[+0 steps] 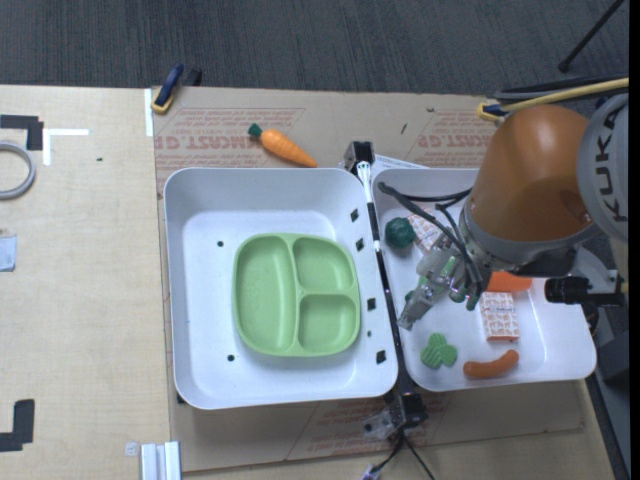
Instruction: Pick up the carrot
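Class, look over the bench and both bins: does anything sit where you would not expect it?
Yes. The carrot lies outside both bins, on the cardboard behind the left bin, while the other toy foods sit in the right bin. The gripper hangs over the right bin, well away from the carrot.

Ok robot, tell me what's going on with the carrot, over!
Gripper low over right bin, holding nothing seen. Carrot lies on cardboard behind left bin, outside both bins. Nothing on it; arm is far off.
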`<state>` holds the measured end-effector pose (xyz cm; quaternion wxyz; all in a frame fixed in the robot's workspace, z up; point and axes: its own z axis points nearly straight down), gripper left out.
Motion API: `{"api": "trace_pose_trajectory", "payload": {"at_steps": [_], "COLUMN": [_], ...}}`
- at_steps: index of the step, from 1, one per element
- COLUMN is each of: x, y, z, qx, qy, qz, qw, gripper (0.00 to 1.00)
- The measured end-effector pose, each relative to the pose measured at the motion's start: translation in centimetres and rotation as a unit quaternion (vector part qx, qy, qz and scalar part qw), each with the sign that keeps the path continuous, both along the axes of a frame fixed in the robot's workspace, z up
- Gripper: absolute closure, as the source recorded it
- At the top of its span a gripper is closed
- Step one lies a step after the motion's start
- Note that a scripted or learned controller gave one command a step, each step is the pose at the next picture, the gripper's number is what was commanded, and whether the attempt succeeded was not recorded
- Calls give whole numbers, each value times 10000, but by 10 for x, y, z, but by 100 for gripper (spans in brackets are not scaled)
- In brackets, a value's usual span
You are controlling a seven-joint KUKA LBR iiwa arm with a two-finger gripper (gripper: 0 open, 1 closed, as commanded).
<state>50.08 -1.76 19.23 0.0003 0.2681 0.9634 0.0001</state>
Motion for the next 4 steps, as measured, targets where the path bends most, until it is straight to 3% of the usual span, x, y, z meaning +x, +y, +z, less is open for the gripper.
{"api": "trace_pose_trajectory", "payload": {"at_steps": [1,2,3,4], "x": [-23,-23,-23,66], "y": [42,83,126,147], "z": [0,0,-46,30], "qx": [0,-1,0,-1], "qy": [1,-4,6,-1], "qz": [-28,1031,2306,2278], "qw": [10000,9947,9731,9737], "gripper": [0,0,0,0]}}
